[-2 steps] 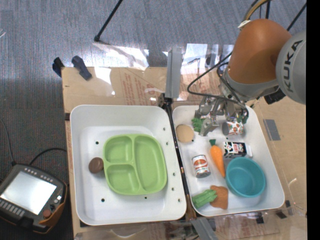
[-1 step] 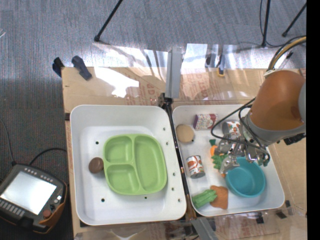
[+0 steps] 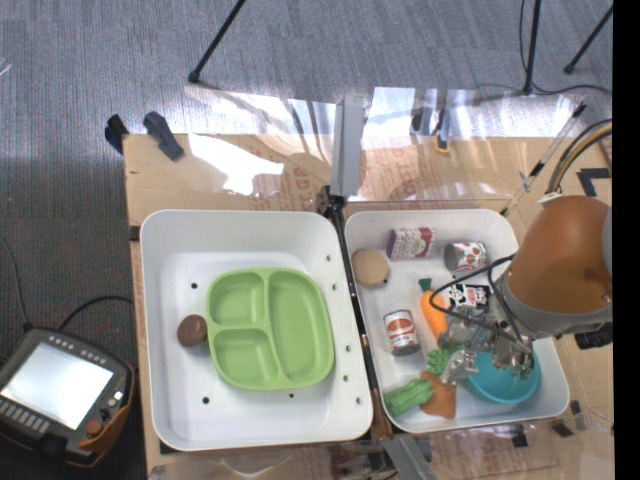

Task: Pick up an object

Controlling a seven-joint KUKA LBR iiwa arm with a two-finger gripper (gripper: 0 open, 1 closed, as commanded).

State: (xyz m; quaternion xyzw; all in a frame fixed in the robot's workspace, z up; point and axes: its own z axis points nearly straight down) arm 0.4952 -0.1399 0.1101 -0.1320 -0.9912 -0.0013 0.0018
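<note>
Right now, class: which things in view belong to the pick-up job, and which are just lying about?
Job:
pincer
red can
teal bowl
green toy
carton
right bin

Lying about:
green divided plate
brown ball
left bin
handheld controller

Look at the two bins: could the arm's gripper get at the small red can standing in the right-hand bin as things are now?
Probably yes. The red can stands upright with bare bin floor on its left, and the gripper hangs close on its right. The orange carrot and green toy crowd that side, though.
</note>
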